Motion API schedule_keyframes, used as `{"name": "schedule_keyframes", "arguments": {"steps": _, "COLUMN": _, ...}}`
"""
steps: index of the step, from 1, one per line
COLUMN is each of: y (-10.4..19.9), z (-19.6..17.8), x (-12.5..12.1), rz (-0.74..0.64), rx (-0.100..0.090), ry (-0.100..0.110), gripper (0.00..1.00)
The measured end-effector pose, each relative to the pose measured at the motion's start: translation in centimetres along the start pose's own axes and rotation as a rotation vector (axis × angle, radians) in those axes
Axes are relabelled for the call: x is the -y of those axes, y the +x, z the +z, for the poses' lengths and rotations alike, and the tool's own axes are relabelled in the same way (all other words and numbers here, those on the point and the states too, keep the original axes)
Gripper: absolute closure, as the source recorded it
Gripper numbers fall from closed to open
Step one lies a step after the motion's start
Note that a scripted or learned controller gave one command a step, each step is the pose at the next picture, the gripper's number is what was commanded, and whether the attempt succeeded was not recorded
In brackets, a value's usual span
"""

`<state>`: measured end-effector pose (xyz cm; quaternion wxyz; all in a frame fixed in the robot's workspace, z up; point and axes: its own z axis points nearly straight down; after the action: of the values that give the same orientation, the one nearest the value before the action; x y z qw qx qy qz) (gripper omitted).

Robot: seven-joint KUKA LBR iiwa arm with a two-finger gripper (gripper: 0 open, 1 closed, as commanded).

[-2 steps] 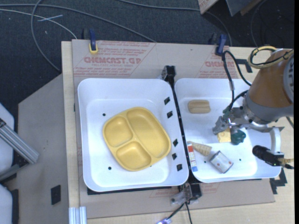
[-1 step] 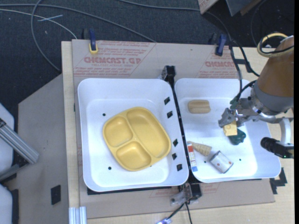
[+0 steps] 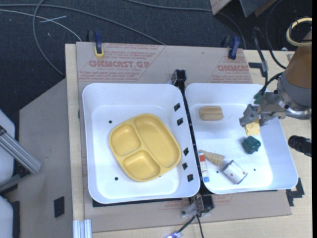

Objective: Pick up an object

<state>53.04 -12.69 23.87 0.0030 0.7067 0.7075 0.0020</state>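
In the right bin (image 3: 277, 180) lie a tan bread-like block (image 3: 211, 113), a pale yellow piece (image 3: 253, 129), a dark green lump (image 3: 251, 144), a waffle-patterned cone (image 3: 214, 157), a silver can (image 3: 233, 172) and a red-and-white tube (image 3: 202, 165). My gripper (image 3: 255, 117) hangs over the bin's right part, directly above the pale yellow piece and just above the green lump. Whether it touches the yellow piece is hidden by the gripper body. The grey arm (image 3: 297, 83) comes in from the right.
The left bin (image 3: 94, 133) holds a yellow three-compartment plate (image 3: 143, 146). A black divider with clips (image 3: 184, 128) runs between the bins. Blue clamps (image 3: 98, 42) hold the board at the back. Cables cross the dark floor behind.
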Motion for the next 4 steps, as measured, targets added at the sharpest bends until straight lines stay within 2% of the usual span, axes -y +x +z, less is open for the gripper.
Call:
{"name": "schedule_keyframes", "arguments": {"steps": 1, "y": 4.5, "z": 1.1, "x": -2.5, "rz": -0.004, "rx": -0.003, "ry": 0.006, "gripper": 1.0}}
{"name": "schedule_keyframes", "arguments": {"steps": 2, "y": 9.2, "z": 0.9, "x": -3.6, "rz": -0.005, "rx": -0.004, "ry": 0.006, "gripper": 1.0}}
{"name": "schedule_keyframes", "arguments": {"steps": 4, "y": 17.4, "z": 1.2, "x": -8.3, "rz": -0.003, "rx": -0.003, "ry": 0.005, "gripper": 1.0}}
